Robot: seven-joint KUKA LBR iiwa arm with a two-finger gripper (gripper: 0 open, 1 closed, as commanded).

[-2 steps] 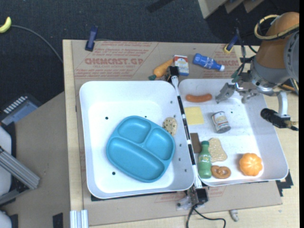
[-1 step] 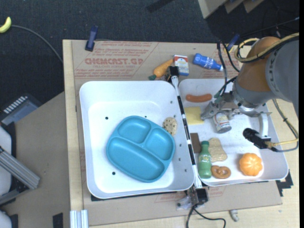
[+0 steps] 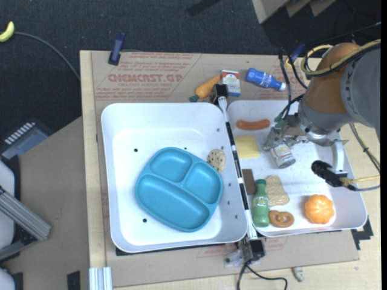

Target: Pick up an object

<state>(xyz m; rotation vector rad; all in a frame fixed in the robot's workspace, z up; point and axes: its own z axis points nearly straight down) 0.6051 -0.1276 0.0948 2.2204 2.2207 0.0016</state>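
This is a robotics lab, not a home or kitchen. A grey arm (image 3: 338, 95) with an orange band reaches over a plywood bench (image 3: 151, 71) stamped with a maker's name. Two white bins (image 3: 115, 125) sit side by side on it, holding toy food and a blue plate (image 3: 178, 189). Cables (image 3: 42, 44) trail across dark carpet (image 3: 60, 5) past the bench's far-left corner, and aluminium framing (image 3: 21, 213) stands off its left edge.

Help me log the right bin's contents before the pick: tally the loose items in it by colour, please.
Red: 1, sausage
Yellow: 1, cheese slice
Green: 1, bottle
Orange: 1, orange fruit
Tan or brown: 2, cracker, pretzel
Silver: 1, can by the gripper
Total: 7
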